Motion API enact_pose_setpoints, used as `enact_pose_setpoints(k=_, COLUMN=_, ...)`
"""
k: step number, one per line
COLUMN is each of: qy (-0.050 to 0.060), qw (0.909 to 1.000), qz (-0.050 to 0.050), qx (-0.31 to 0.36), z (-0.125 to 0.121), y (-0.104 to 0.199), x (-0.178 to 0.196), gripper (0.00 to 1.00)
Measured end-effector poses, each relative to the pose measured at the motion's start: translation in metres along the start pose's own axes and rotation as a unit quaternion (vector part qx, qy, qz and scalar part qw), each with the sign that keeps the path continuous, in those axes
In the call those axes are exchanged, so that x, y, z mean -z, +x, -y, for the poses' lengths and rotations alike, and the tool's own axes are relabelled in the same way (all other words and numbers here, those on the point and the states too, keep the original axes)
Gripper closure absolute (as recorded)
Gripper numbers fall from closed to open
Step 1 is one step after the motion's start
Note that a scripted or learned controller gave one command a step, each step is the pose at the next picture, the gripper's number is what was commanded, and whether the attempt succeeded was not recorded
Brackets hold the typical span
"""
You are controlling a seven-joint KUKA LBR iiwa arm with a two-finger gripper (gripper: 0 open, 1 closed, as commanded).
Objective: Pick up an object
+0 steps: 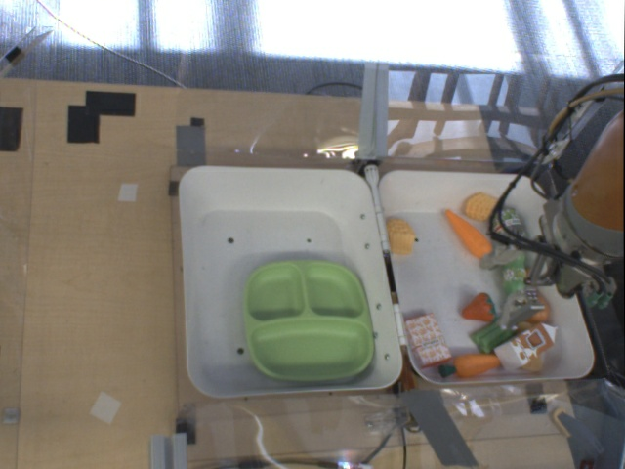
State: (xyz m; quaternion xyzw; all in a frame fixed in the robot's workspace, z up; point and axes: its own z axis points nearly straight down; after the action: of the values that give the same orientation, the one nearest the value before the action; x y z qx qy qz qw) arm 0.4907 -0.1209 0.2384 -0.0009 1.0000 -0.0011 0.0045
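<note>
Careful, your gripper (522, 306) is hovering in the right white bin (430, 203) over crowded small plastic toy foods (488, 335); can't tell finger state; neighbours risk blocking a clean grasp.

Lab bench (88, 281), taped markers (102, 112), white bins (210, 262)
</note>
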Motion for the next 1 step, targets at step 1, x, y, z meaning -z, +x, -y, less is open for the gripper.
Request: enact_pose_setpoints(k=1, qy=0.000, qw=0.9998, qz=0.003, qx=-0.018, z=0.0444, y=-0.0371, x=-0.1409, gripper=0.00)
